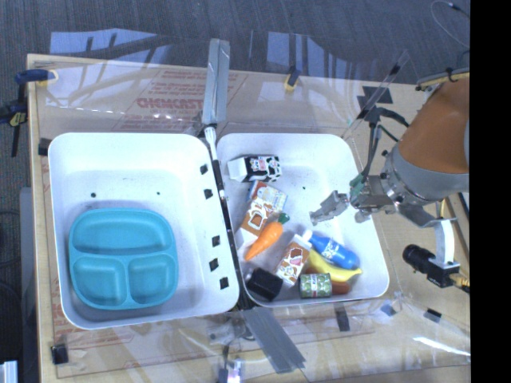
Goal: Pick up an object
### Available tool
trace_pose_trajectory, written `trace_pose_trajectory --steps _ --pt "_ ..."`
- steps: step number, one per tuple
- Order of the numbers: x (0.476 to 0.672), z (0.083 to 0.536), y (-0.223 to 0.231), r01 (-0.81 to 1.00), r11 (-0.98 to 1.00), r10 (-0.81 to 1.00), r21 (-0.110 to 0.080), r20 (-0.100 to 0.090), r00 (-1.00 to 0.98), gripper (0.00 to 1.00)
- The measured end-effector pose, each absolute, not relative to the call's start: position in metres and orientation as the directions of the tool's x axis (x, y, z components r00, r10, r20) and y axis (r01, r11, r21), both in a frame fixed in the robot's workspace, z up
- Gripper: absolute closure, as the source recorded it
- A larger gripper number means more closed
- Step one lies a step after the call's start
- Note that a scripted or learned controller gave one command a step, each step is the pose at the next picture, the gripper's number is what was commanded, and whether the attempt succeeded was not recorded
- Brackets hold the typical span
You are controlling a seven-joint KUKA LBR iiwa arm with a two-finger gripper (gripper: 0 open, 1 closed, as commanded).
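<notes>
The right bin (351, 154) holds a heap of small items. Among them are a black-and-white cow-print box (263, 166), an orange juice carton (266, 207), a carrot (263, 240) and a small snack carton (293, 262). Nearer the front lie a blue bottle (335, 251), a banana (337, 273), a green can (316, 286) and a black block (263, 284). My gripper (345, 211) hangs over the bin's right side, just above the blue bottle. It is open, its fingers spread, and nothing sits between them.
The left bin (120, 154) holds a blue sectioned tray (122, 258) at its front. A divider with black clips (217, 230) separates the bins. Cables and a black fixture (431, 266) lie on the bench to the right.
</notes>
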State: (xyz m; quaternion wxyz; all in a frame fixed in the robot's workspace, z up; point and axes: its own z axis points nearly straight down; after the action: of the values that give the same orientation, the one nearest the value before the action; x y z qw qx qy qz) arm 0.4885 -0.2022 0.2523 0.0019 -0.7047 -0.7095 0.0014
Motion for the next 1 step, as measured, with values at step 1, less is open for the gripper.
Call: trace_pose_trajectory --steps 1 --pt "0.4761 0.1039 -0.1566 1.000 -0.015 1.000 -0.003 0.001 0.015 0.00"
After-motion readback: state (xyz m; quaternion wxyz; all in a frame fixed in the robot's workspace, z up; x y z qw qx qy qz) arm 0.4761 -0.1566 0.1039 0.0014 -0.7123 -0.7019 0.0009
